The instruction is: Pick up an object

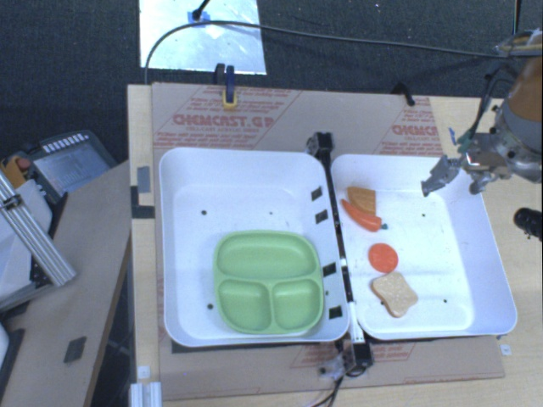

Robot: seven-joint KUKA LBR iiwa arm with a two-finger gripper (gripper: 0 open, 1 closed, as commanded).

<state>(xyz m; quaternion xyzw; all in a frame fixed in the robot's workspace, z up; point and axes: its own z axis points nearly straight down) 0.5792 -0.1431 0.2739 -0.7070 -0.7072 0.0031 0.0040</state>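
The right bin (475, 253) holds several small food toys along its left side. An orange wedge (362, 198) lies at the back, with a red-orange carrot (363, 217) just in front of it. A round red slice (383, 257) sits nearer, and a tan bread slice (394, 294) lies closest to the front. My gripper (459, 175) hangs above the right bin's back right part, well right of the toys, with its two fingers spread open and nothing between them.
A green divided plate (268, 281) rests in the left bin (182, 227). A black divider strip (333, 227) runs between the bins. Cardboard lies under both bins. A clamp (227, 86) and cables sit at the back, equipment at the far left.
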